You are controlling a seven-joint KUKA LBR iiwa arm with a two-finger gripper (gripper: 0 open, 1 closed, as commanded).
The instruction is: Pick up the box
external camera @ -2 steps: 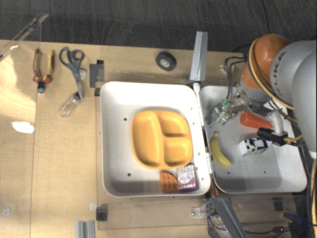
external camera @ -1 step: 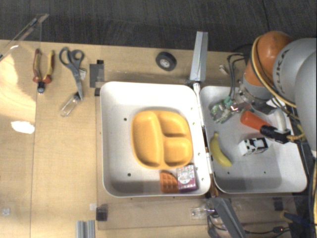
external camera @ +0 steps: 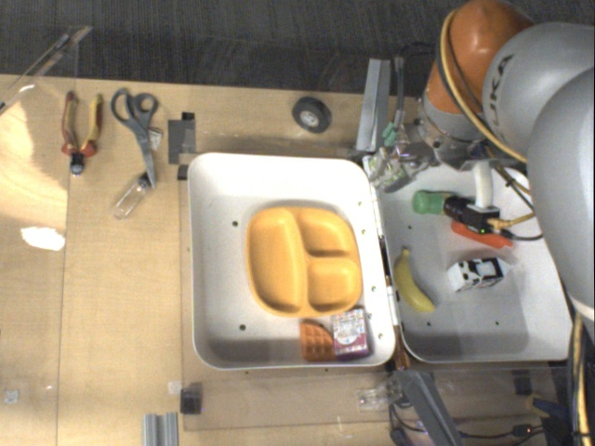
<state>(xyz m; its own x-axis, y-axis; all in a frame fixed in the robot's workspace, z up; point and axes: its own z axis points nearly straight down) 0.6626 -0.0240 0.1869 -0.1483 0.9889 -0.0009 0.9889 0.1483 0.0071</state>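
The box [external camera: 349,331] is small, purple and white, and lies in the left bin [external camera: 216,249] near its front right corner. It touches the front edge of a yellow divided plate [external camera: 303,258]. An orange waffle-like piece [external camera: 316,341] lies right beside the box on its left. My gripper [external camera: 390,163] hangs over the back left corner of the right bin [external camera: 535,337], by the wall between the two bins. It is well behind the box, and nothing shows in it.
The right bin holds a banana [external camera: 412,284], a green cylinder [external camera: 430,202], a red-orange stick [external camera: 485,237] and a small black-and-white object [external camera: 477,272]. On the bench to the left lie scissors [external camera: 139,128] and pliers [external camera: 79,130]. A tape roll [external camera: 311,113] sits behind the left bin.
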